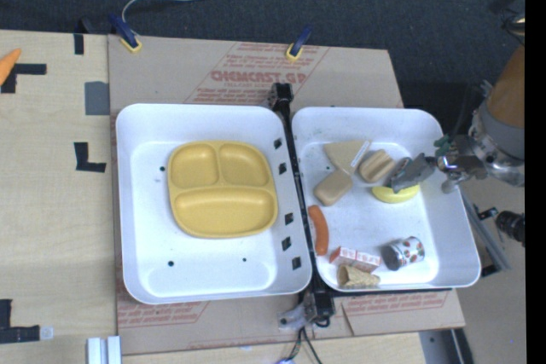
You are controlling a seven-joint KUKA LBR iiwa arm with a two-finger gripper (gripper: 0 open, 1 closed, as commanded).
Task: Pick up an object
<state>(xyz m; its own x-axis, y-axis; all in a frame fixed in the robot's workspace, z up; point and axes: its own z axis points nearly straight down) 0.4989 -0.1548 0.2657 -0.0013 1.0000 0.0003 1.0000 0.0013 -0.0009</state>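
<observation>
One arm over rt bin (444, 209), jaws (409, 173) touching yellow disc (394, 194), grip state unclear.

Two bins sit side by side on the bench. The left bin (136, 183) holds a divided plate (223, 188) near its middle. The right bin (452, 243) holds several things: a wedge (343, 153) at the back, a block (333, 187) before it, a sausage (319, 229) by the left wall, a can (402, 252) and a packet (357, 266) in front.
</observation>
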